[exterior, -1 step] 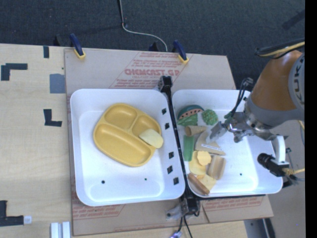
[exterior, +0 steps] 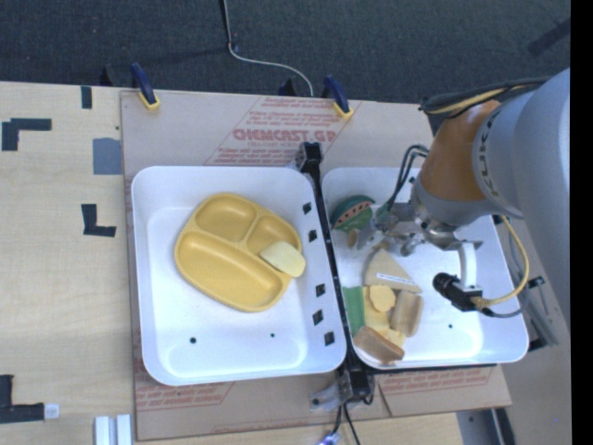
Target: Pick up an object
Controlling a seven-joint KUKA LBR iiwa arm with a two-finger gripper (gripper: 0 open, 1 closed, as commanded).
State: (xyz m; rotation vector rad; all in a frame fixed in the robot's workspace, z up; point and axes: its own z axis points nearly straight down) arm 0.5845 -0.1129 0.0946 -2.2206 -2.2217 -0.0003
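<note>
Two white bins sit side by side on my tabletop, and my tool hangs low over the right bin, above the upper end of a heap of toy food. Whether the tool is spread wide or pinched narrow I cannot tell from this slant, and nothing shows as held.

Just below the tool lies a pale wedge, cream-coloured and shaped like a cut of cheese or bread, its point turned up toward the tool. Touching the wedge on its lower side are a yellow round piece, a tan slice and a brown-crusted bread slice; a green strip lies along the wedge's left, against the wall between the bins. Above and left of the wedge sits a green and red toy, rounded like a melon slice.

To do this step well, I judge I should settle on the wedge, the piece nearest me, come straight down across its narrow sides, and close gently; the pieces are crowded, so a skewed descent could nudge a neighbour or pinch two together.

Well left of the wedge, the left bin carries a yellow divided plate with a pale yellow piece resting on its right edge.
</note>
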